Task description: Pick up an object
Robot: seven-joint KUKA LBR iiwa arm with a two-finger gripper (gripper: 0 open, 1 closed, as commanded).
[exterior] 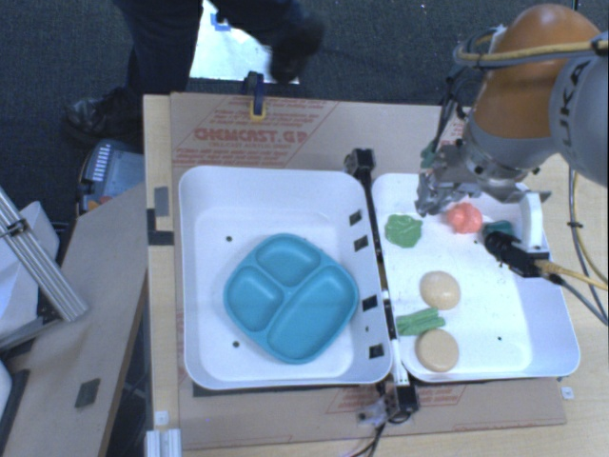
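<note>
None of the right bin's pieces is lifted yet; we see the gripper low between green lump and pink lump, spread or closed we cannot tell.

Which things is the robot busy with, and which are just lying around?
Job: tool, pink lump, green lump beside it, in the right bin.
Lying around: blue plate in the left bin, green stick, upper cream ball, lower cream ball.

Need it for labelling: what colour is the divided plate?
Blue: the divided plate shows clearest in the camera view.
</note>
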